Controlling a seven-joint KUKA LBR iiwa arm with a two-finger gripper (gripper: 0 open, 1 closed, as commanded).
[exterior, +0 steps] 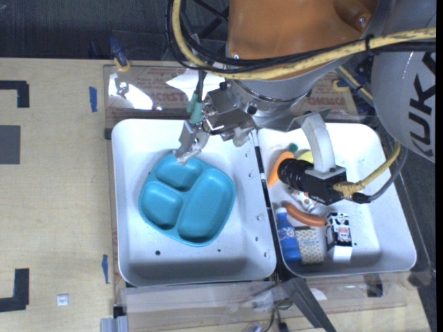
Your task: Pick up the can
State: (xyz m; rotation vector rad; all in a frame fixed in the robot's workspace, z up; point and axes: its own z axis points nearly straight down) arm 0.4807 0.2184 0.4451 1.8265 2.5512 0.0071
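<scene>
the gripper (pixel 187 151) hangs over the blue tray's (pixel 187 200) top edge in the left bin (pixel 131 185), nothing visibly between its fingers, whether parted i cannot tell; i cannot pick out the can, so picking seems undone.

Jaws (pixel 188 149) above blue tray (pixel 187 199) (left bin (pixel 131 185)).

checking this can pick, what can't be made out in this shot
- Can: none identifiable in the cluttered right bin; items overlap, and a black fixture covers some.
- Gripper: small, blurred over the blue tray; finger opening unreadable.
- Arm: hides the bins' far rims; cut off by the frame's top edge.
</scene>
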